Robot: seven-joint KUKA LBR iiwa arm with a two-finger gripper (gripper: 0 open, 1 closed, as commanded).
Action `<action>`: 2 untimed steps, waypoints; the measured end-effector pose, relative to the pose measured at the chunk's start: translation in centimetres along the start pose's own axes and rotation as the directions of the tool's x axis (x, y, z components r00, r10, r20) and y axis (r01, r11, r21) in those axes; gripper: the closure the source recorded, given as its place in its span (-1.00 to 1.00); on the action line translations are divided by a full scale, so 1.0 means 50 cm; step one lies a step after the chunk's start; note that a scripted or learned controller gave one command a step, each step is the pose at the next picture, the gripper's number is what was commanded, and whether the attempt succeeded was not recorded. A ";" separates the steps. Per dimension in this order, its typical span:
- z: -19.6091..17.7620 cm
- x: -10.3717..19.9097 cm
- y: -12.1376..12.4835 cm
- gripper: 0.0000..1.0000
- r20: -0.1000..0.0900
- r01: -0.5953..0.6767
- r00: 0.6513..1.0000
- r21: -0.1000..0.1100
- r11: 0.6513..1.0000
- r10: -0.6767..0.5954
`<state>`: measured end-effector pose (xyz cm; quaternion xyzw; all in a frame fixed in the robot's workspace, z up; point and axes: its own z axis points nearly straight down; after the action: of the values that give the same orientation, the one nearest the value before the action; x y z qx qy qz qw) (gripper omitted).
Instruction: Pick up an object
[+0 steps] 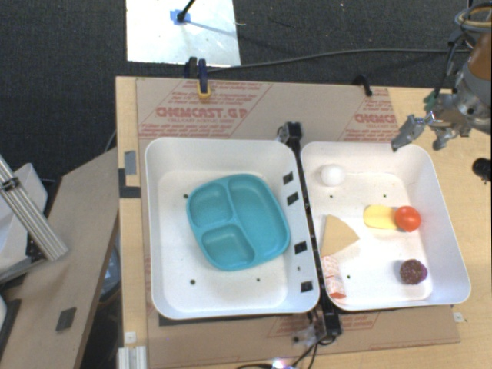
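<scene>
Lengthwise left-right, yellow object (pixel 378 217)

The gripper (pixel 425 131) hangs over the far right corner of the right bin (pixel 442 198), fingers apart, holding nothing. In that bin lie a white ball (pixel 332 175), yellow piece (pixel 377 217), red ball (pixel 407 219), tan wedge (pixel 337 234) and dark ball (pixel 413 271). A teal tray (pixel 237 221) sits in the left bin (pixel 165 206)

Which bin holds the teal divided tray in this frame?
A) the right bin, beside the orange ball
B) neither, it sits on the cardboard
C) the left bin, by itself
C: the teal divided tray lies alone in the left bin.
</scene>
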<state>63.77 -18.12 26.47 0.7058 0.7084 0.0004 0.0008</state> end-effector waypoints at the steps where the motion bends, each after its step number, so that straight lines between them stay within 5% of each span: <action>1: 0.123 0.008 -0.004 -1.00 -0.001 -0.001 1.000 0.004 1.000 0.001; 2: 0.241 0.002 -0.018 -1.00 -0.001 -0.002 1.000 0.004 1.000 0.002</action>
<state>62.90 -18.06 14.39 0.7066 0.7076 -0.0007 -0.0008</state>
